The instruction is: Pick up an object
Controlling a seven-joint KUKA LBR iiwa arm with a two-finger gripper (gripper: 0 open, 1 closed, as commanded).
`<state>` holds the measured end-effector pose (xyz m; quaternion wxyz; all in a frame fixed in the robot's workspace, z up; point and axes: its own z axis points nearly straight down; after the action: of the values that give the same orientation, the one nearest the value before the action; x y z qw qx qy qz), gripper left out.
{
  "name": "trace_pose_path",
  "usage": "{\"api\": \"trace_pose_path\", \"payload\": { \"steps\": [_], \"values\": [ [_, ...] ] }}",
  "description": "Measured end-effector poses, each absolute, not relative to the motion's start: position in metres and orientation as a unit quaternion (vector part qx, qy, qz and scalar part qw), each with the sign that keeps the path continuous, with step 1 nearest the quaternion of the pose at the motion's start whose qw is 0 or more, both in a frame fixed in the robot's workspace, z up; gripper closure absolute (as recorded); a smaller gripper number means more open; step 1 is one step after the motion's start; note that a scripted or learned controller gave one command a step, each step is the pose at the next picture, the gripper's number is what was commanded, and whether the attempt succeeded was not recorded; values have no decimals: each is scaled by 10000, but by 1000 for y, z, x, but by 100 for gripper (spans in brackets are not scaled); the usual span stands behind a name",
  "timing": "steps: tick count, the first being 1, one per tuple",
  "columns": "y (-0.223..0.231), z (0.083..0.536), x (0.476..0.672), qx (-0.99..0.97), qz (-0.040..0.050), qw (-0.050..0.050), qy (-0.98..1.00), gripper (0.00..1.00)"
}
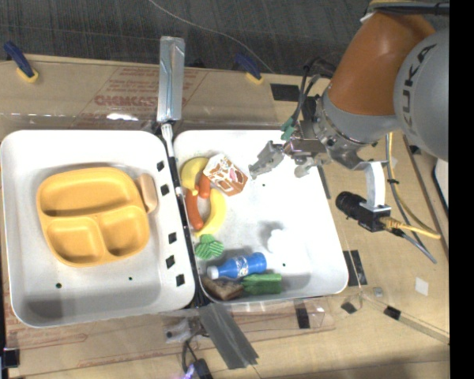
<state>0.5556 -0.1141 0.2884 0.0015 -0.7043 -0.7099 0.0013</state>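
Note:
My gripper [283, 164] hangs over the upper middle of the right bin [300, 212], open, with nothing between its fingers [262, 161]. Just to its left lies a small white and brown snack packet [225, 174]. That packet rests against a yellow banana [196, 174] and an orange carrot-like piece [194, 208] by the bin's left wall. Along the front wall lie a green knobbly toy [209, 248], a blue bottle with a white cap [238, 266], a green block [261, 283] and a brown item [223, 290].
The left bin [31, 290] holds a yellow divided tray [91, 215] with a pale tan piece [148, 193] at its right edge. A metal divider bar [170, 77] stands between the bins at the back. The right bin's floor is bare beneath my gripper.

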Motion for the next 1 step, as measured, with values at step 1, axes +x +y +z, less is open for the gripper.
{"api": "trace_pose_path", "payload": {
  "steps": [1],
  "values": [
    [-64, 292, 477, -7272, 8, 10, -6865, 0]
  ]
}}
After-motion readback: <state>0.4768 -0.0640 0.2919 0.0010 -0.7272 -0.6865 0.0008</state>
